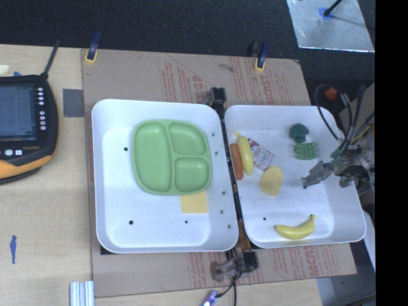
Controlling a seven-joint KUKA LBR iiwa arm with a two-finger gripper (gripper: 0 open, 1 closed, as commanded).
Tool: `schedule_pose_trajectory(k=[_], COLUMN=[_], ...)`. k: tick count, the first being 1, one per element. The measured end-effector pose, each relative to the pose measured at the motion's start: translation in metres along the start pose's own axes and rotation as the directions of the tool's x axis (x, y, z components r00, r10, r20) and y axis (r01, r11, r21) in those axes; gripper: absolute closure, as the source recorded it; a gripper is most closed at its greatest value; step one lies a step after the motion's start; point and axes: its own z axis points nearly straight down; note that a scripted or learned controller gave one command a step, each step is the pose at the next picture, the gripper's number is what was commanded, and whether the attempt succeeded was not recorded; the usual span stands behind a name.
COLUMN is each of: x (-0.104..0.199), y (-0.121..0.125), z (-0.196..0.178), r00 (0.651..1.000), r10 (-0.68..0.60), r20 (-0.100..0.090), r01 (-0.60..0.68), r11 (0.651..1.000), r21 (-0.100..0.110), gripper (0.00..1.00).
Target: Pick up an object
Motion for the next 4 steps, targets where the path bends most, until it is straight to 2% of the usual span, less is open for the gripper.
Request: schedule_pose_trajectory(k=[1, 2, 3, 4], x=[0.038, 0.049, 0.048, 0.048], y=[0.072, 0.072, 0.073, 0.073], z=[0.104, 0.139, 0.128, 0.128], r00=[1.000, 1.000, 1.000, 1.000], r10=[-0.002, -0.002, -0.004, -0.004], r20=[0.001, 0.001, 0.002, 0.003], r01=[0.002, 0.002, 0.004, 0.004], r11=[1.000, 1.000, 1.000, 1.000], r21=[0.002, 0.002, 0.004, 0.004], gripper=[0.00, 0.00, 1.00, 0.00])
